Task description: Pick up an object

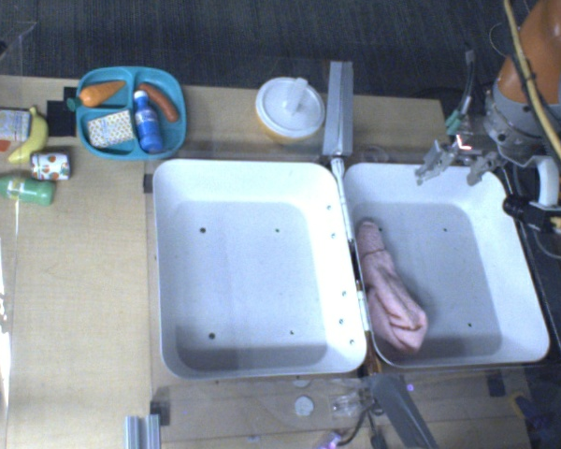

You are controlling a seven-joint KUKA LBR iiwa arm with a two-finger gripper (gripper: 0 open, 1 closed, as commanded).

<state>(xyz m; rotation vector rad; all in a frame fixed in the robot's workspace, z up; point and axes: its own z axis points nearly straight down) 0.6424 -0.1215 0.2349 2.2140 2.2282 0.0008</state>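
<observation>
Far left on the table (75, 269): small clutter of a banana (30, 137), a can (50, 166), a green bottle (19, 189), then a blue divided tray (173, 110) with toy food, all outside the bins. Left bin (248, 181) next, nothing in it to grab. White lidded cup (291, 108) behind the seam. Only real target: pink cloth (389, 290), lying lengthwise in right bin (505, 251), hugging its left wall. Gripper (455, 163) hovering at that bin's back rim, fingers spread, holding nothing. Cloth sits well apart from it, toward the front and left. Best approach, by judgement: centre over the thick lower end, fingers across the narrow width, stay off the wall, descend straight, pinch deep.
</observation>
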